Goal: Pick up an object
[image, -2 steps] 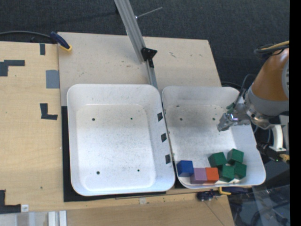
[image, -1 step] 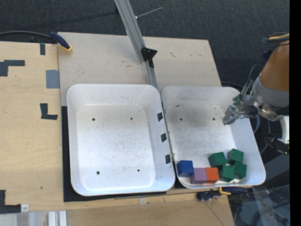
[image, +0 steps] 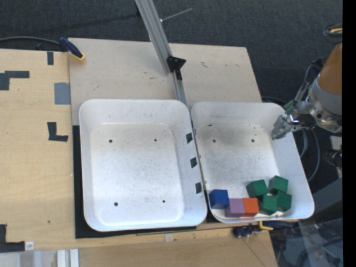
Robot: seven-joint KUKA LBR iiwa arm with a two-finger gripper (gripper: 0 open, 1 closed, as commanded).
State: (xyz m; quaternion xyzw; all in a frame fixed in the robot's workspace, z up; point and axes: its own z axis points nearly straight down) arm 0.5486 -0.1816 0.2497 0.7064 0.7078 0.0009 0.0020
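Several small blocks lie in the near corner of the right bin (image: pixel 239 149): a blue block (image: pixel 219 198), a purple block (image: pixel 237 206), an orange block (image: pixel 251 206) and green blocks (image: pixel 270 193). My gripper (image: pixel 281 128) hangs at the right bin's far right rim, well beyond the blocks. I see nothing between its fingers.
The left bin (image: pixel 136 163) sits beside the right one on the wooden bench. A slanted metal pole (image: pixel 158 32) crosses above the far edge between the bins. A blue and yellow tool (image: pixel 72 48) lies at the bench's far left.
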